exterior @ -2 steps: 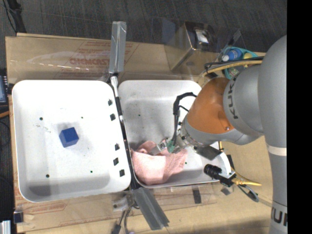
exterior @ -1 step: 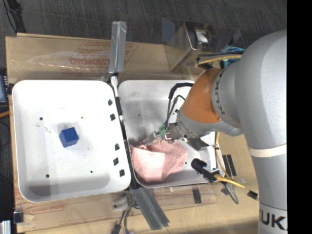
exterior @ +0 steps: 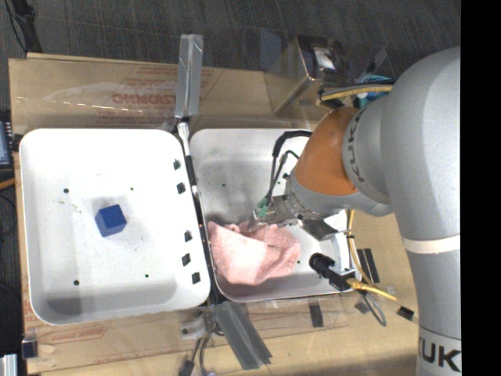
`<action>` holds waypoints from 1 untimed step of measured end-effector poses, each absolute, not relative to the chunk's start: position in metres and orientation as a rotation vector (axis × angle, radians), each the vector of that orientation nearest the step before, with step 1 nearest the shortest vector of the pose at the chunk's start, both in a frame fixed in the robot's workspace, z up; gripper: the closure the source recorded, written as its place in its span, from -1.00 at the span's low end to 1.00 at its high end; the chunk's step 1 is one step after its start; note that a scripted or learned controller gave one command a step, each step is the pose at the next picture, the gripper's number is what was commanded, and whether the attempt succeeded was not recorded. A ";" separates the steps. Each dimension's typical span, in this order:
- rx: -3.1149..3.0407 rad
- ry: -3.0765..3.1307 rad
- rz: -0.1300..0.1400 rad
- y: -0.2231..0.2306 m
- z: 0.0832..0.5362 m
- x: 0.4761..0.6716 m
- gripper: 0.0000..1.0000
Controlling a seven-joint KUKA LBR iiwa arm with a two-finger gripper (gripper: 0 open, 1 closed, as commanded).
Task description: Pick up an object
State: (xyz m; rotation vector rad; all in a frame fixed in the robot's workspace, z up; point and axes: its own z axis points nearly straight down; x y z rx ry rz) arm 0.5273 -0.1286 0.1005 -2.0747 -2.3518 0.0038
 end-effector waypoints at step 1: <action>-2.074 -2.352 0.004 -0.129 0.100 0.527 -1.00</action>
